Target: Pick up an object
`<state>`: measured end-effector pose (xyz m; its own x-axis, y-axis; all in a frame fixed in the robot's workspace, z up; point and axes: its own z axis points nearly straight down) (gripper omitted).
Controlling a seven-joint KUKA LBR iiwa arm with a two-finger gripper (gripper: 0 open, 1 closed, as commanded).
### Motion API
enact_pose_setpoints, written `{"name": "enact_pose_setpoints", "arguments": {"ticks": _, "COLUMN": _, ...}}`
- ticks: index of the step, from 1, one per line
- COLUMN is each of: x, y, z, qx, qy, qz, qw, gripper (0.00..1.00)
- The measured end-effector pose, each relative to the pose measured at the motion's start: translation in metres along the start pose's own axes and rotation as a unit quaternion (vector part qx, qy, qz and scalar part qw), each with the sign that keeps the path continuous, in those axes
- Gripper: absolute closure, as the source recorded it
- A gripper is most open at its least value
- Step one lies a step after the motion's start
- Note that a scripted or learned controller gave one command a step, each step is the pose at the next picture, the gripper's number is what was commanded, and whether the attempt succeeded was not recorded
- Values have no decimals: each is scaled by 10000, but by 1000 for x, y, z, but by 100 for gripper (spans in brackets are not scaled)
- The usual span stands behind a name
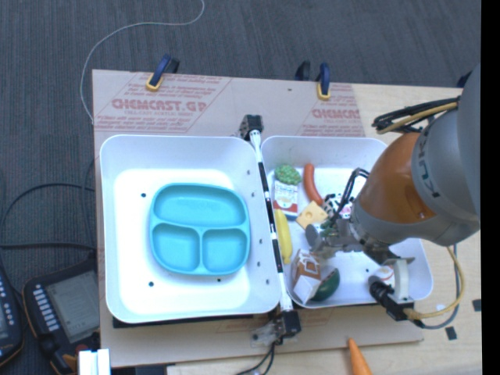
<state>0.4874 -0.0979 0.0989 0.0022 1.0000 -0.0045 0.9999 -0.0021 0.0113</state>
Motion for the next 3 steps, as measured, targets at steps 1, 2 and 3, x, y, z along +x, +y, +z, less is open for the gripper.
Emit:
{"name": "enact_pose_setpoints", "arguments": {"ticks": 1, "x": 0, "y": 0, "z": 0, "qx": 1, "qy": 0, "qz": 0, "qw": 10000, "gripper": 0}}
{"name": "enact_pose_setpoints", "arguments": {"ticks": 2, "x": 0, "y": -2, "z": 10, "qx": 18, "qy": -6, "qz": 7, "qw": 10000, "gripper": 0}}
{"name": "enact_pose_setpoints", "arguments": {"ticks": 3, "x": 1, "y": 0, "z": 0, "qx": 5, "qy": -2, "qz": 3, "qw": 10000, "gripper": 100}}
